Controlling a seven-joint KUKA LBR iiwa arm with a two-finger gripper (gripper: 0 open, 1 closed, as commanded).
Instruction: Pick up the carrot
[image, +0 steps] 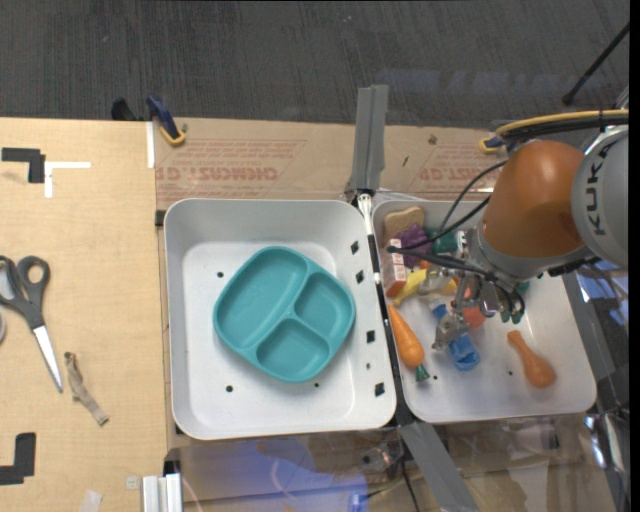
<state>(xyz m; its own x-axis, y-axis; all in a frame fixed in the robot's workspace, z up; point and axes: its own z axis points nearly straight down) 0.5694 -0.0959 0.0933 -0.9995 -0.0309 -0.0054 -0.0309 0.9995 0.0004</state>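
The left bin (180, 330) holds one teal divided plate (285, 313) with three compartments, lying flat near the bin's middle. The right bin (560, 390) holds a cluster of toy items. The carrot (406, 340) lies along that bin's left wall, orange body with its green tip pointing toward the front edge. A blue object (463, 352) rests just beside it, toward the bin's middle. An orange pear-shaped piece (530, 362) lies further right, apart from both. More mixed items, including a tan slice (402, 219), crowd the bin's rear corner.

The gripper (447, 332) hangs over the right bin, between the carrot and the blue object; the state of its closure cannot be determined.

The bench surface is brown cardboard (260, 160). Scissors (32, 310) lie on the tan board at far left.
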